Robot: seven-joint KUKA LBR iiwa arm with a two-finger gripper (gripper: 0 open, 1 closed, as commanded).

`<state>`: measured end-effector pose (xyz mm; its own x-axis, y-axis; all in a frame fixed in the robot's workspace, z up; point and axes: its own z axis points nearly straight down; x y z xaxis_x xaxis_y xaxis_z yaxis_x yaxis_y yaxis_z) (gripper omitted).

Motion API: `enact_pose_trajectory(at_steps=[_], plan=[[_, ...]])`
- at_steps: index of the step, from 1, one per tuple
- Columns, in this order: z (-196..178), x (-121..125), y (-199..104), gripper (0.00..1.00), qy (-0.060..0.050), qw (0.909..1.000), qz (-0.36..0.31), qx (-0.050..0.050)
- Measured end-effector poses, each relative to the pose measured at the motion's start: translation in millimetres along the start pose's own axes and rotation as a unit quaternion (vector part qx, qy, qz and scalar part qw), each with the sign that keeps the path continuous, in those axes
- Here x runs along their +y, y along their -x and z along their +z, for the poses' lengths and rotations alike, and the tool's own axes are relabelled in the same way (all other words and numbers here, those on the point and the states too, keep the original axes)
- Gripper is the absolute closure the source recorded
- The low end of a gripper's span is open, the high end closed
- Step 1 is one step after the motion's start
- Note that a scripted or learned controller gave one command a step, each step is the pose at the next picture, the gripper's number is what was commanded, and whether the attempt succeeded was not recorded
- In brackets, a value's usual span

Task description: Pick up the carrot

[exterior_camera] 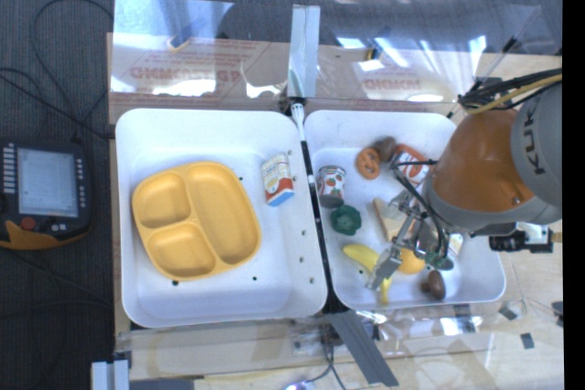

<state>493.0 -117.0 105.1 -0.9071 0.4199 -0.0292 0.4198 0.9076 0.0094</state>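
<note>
gripper (391,262): low in the right bin (475,288), over the banana (366,258); cannot tell its state, nothing visibly held
arm (480,173): orange band hangs over the right side of the same bin, hiding part of it
carrot (368,162): upper part of the right bin, orange stub with its cut face toward the camera, well apart from the gripper; a brown item (385,147) touches its upper right
handling: looks like a toy, so probably light, stiff, smooth and a bit slippery; it may roll. Best grip is across the short body, squarely
near the carrot: can (330,184) to the lower left, green piece (345,218) below that
in the way: the brown item crowds one side; approach from the open lower side
other: dark round item (433,284) by the lower rim; yellow tray (194,219) and small carton (278,178) in the left bin (146,128)
</note>
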Motion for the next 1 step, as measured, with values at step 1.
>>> enact_pose_trajectory(at_steps=[1], plan=[[-1.3,25.2,-6.1,0.00,-0.004,0.9999,-0.007,0.014]])
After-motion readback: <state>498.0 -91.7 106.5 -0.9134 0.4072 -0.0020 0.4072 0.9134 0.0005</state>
